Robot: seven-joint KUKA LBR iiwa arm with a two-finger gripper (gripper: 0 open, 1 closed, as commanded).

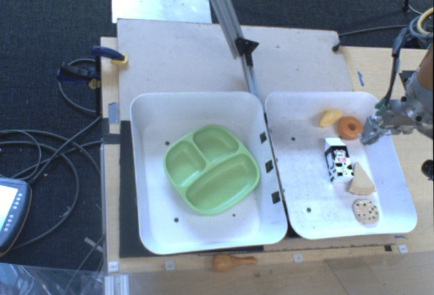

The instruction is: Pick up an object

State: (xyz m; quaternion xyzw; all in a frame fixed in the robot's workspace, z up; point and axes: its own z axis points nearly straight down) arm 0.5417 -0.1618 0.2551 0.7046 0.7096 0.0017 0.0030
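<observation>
In the right bin (305, 219) lie several small objects: a yellow lump (330, 117), an orange doughnut (350, 127), a black-and-white patterned block (338, 160), a tan wedge (362, 182) and a speckled biscuit (365, 211). My gripper (372, 133) hangs at the bin's right side, just right of the doughnut, with nothing visibly between its fingers.
The left bin (152, 219) holds a green divided plate (211, 169). A metal pole (227, 9) slants down to the seam between the bins. An orange piece (232, 262) lies on the bench in front. Cables and a clamp (91, 70) sit left of the bench.
</observation>
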